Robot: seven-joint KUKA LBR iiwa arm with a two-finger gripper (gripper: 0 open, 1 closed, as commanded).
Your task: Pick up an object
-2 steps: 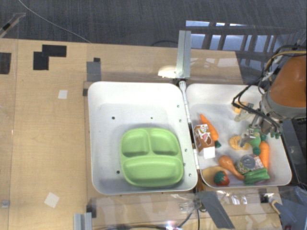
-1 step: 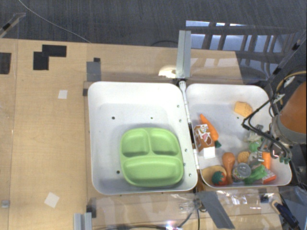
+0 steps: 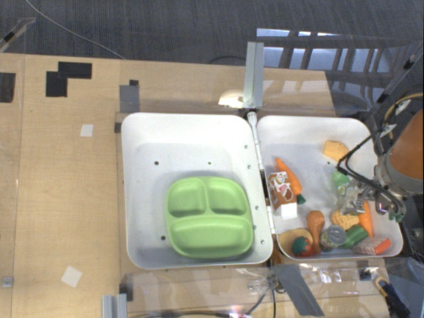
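White bins sit side by side. The left bin (image 3: pixel 142 144) holds a green divided tray (image 3: pixel 209 216). The right bin (image 3: pixel 298 134) holds mixed toy food: a carrot (image 3: pixel 287 175), a small carton (image 3: pixel 283 192), and a yellow piece (image 3: pixel 336 150) at the far side. The gripper (image 3: pixel 354 201) is low over the clutter at the right; its hand state cannot be determined.

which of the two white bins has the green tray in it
The left bin: the green divided tray lies in it. The right bin holds a pile of small toy foods instead.
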